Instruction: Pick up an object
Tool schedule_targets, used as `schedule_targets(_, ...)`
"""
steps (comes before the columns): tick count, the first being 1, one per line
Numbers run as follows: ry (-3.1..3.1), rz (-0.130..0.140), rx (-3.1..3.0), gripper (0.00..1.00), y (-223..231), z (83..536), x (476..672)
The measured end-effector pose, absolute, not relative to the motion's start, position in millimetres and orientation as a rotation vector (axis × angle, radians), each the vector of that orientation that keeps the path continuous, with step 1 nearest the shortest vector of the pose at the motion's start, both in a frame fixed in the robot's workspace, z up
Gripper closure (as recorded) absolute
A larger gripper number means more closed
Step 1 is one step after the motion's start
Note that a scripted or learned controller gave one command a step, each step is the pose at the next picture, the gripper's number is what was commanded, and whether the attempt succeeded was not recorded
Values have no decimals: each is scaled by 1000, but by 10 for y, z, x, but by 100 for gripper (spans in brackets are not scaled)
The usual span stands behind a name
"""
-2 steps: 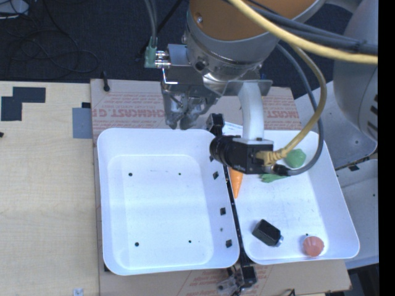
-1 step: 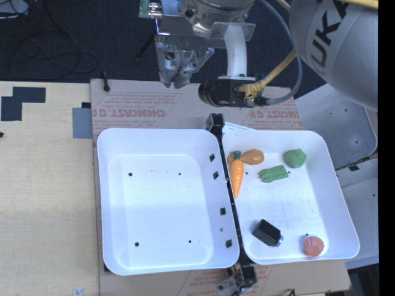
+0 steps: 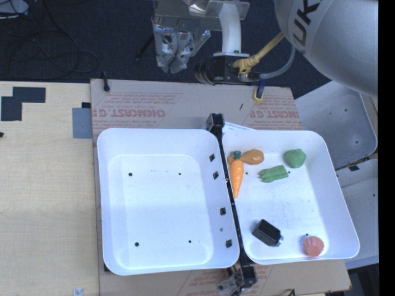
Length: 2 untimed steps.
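At the top of the view, well above both bins, the gripper (image 3: 179, 45) is held high, with the arm (image 3: 333, 23) bulking in from the right; whether anything is gripped, or how wide it stands, cannot be told from the crumpled-looking mass seen there. That height is judged to be a waiting pose, so the bins are left unobstructed for the camera.

All objects are gathered in the right bin (image 3: 333, 184). A carrot (image 3: 236, 174) is laid just beside the divider, its long axis running roughly up and down the view, green top away from the camera and tip pointing toward it. An orange piece (image 3: 252, 157) is touching its top end. A green pod (image 3: 273, 174) lies nearly crosswise, a round green piece (image 3: 295, 158) near it. A black block (image 3: 267, 232) and a pink ball (image 3: 313, 246) are set near the front edge, apart from each other.

No object has yet been picked.
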<state>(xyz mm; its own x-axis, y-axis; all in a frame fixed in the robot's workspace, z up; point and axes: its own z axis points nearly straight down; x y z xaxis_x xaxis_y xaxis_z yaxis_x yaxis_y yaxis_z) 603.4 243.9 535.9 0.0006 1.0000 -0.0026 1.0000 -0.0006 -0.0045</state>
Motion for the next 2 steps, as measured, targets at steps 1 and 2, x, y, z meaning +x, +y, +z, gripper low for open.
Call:
schedule_targets(1, -2223, 7, -2216, 100, 2437, 5384, 5357)
schedule_targets(2, -2224, 14, -2214, 100, 2446, 5466, 5378)
